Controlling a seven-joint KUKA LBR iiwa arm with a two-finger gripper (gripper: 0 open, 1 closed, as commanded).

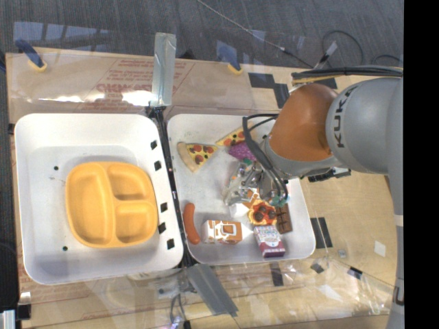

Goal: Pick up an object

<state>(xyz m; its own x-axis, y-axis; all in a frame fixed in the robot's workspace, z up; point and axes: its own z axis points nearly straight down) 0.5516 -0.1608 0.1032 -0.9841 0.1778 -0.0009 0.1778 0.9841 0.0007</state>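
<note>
Gripper [248,187]: I see it low inside the right bin, among the toy food; its metal parts blur into the clutter, so I cannot tell its state or whether it has anything.
Arm [363,125]: grey, with the orange band [305,125] above the wrist; I see it enter from the right and hang over the bin's right part.
Right bin [184,125]: holds every loose object.
Pizza slice [196,153]: upper left of this bin, well apart from the gripper.
Second slice [234,138]: at the far wall, partly under the cables.
Sausage [191,223]: beside the left wall, lying lengthwise.
Small carton [225,232]: just right of the sausage.
Red-and-purple box [269,240]: near the front wall.
Round pizza piece [261,213]: just below the gripper.
Left bin [27,132]: I see one yellow divided tray [110,203] on its floor.
</note>
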